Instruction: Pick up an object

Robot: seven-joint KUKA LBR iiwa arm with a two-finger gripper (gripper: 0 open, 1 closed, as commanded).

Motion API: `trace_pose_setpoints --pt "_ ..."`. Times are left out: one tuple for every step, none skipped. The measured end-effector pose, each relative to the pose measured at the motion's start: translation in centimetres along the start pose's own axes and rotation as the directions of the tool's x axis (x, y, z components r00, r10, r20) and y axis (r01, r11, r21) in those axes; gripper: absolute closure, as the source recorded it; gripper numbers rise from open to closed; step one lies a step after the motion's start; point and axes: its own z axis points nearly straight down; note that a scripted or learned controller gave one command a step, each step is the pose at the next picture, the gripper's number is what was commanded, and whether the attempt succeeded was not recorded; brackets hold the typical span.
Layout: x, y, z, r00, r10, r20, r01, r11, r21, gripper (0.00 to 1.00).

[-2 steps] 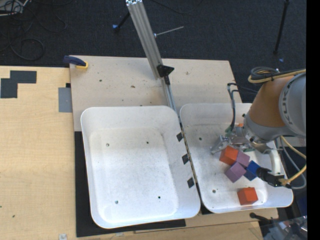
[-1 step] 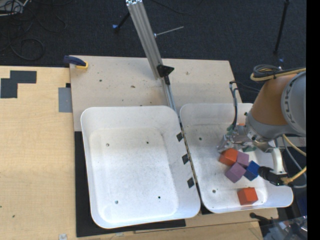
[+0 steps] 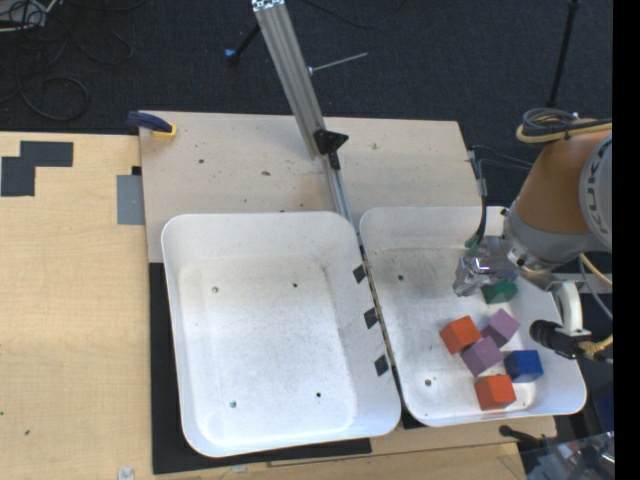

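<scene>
1. Nearest the camera, in the right bin [image 3: 420, 238], sit the loose blocks: an orange cube [image 3: 494, 391], a blue cube [image 3: 523, 365], two purple cubes [image 3: 482, 354] touching, and a second orange block [image 3: 460, 334].
2. Just beyond them a green block [image 3: 498, 291] lies right under my tool [image 3: 474, 276]; I judge it my target, though whether the tool is clenched or released I cannot tell.
3. The purple cubes crowd the green block's near side.
4. The left bin [image 3: 190, 258] lies well apart.
5. Farthest, a slanted metal rail [image 3: 295, 73] rises over the counter [image 3: 240, 163].
</scene>
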Motion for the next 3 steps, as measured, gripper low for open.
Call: trace_pose_setpoints --pt "0.4 0.6 -4.5 1.000 0.000 0.001 0.000 1.000 -0.002 1.00" --pt "0.3 0.7 -9.8 1.000 -0.001 0.001 0.001 1.000 -0.003 1.00" --pt "5.9 1.1 -10.6 1.000 -0.004 -0.002 0.004 1.000 0.001 1.00"
